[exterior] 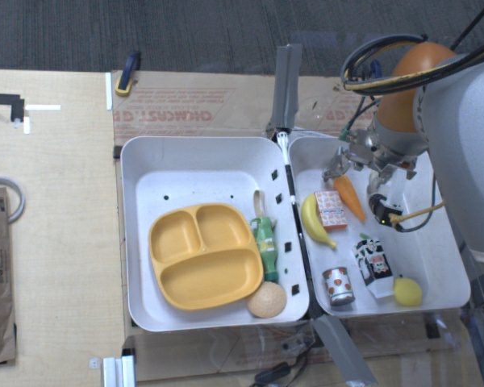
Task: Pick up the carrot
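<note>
The orange carrot (350,197) lies at a slant in the upper middle of the right bin (440,240), its thick end pointing up and left. My gripper (357,176) hangs directly over that thick end, low in the bin. Its fingers (336,168) are spread apart, one to the carrot's left and one to its right, so it stands open. Nothing is lifted between them; the carrot rests on the bin floor.
Just left of the carrot lie a small red-and-white box (331,209) and a banana (315,221). A milk carton (374,264), a can (337,286) and a lemon (407,291) sit nearer the front. The left bin (137,216) holds a yellow divided plate (206,252), a green bottle (264,244) and a round bun (266,299).
</note>
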Action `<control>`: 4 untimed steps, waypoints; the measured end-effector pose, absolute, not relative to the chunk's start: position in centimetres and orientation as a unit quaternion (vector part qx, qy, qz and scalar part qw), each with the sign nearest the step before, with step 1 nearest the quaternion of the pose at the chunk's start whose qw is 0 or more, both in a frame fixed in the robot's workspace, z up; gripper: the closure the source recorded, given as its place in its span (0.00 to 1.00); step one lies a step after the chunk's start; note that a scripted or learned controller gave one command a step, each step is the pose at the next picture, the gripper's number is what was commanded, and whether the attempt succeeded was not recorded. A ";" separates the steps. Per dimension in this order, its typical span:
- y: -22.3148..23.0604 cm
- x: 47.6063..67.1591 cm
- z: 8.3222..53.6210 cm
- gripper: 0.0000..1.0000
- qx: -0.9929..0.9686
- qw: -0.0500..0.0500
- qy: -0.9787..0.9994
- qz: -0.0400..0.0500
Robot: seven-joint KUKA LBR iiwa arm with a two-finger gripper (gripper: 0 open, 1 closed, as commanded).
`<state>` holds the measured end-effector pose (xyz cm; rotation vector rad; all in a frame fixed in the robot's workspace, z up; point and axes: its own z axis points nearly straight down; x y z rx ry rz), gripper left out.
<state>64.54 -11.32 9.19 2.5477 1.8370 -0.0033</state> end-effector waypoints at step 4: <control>-3.9 65.6 18.9 1.00 0.888 -0.004 0.459 -0.007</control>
